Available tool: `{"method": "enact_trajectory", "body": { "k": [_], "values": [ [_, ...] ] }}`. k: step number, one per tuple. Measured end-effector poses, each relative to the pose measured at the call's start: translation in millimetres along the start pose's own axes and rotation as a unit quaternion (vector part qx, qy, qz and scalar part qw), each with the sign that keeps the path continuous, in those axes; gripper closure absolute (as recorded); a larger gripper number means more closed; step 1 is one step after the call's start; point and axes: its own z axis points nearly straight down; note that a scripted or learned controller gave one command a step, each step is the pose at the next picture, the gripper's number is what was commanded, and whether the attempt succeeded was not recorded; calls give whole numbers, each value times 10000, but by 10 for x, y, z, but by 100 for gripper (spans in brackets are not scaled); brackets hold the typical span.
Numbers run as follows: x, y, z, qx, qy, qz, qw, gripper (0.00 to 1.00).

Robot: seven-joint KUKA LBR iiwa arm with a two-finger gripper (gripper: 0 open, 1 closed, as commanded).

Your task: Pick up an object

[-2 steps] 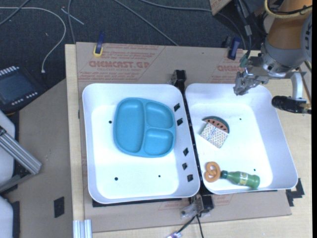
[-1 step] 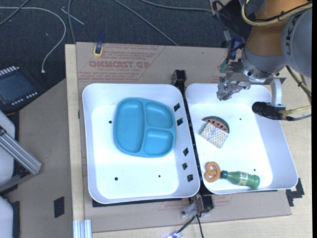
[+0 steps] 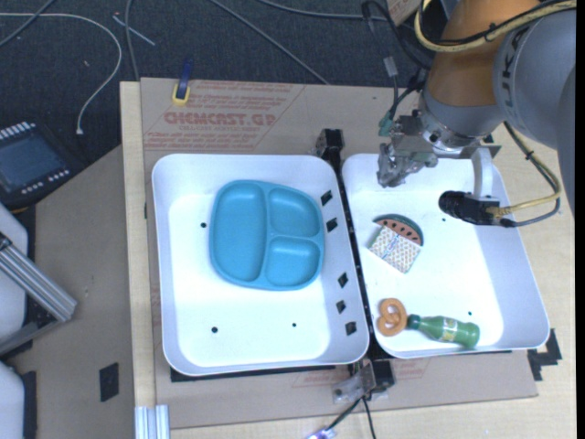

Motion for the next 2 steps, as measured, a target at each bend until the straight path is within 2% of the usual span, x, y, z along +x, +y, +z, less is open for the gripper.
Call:
{"method": "enact_trajectory", "body": {
  "k": [1, 2],
  "values": [
    [533, -152, -125, -1, 5, -7, 10000, 100],
    [1116, -361, -97, 8, -2, 0, 10000, 100]
  ]
}}
